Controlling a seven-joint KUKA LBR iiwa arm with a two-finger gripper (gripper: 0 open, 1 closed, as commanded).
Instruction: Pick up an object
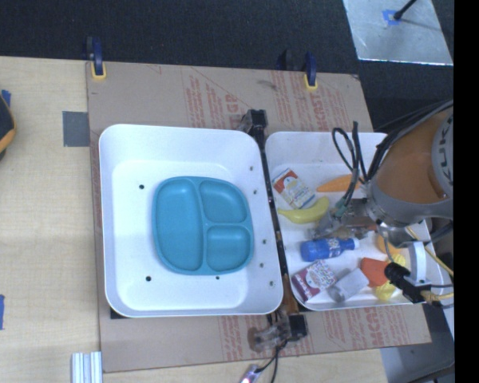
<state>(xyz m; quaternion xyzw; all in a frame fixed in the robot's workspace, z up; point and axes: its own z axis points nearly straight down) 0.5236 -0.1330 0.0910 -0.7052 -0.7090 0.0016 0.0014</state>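
Observation:
The right bin [303, 144] holds several small objects: a yellow banana [303, 212], a white and red packet [293, 188], an orange carrot-like piece [335, 185], a blue bottle [326, 249], a red-patterned packet [315, 277] and a grey block [347, 284]. The grey arm with its orange band [411, 166] reaches in from the right. My gripper [341, 223] is low in this bin, just above the blue bottle and right of the banana. I see nothing clearly held by it.
The left bin [120, 214] contains a blue divided plate [202, 224]. Orange [373, 269] and yellow [385, 291] pieces lie at the right bin's near right corner, partly under the arm. Black cables [353, 154] loop over the right bin's far side.

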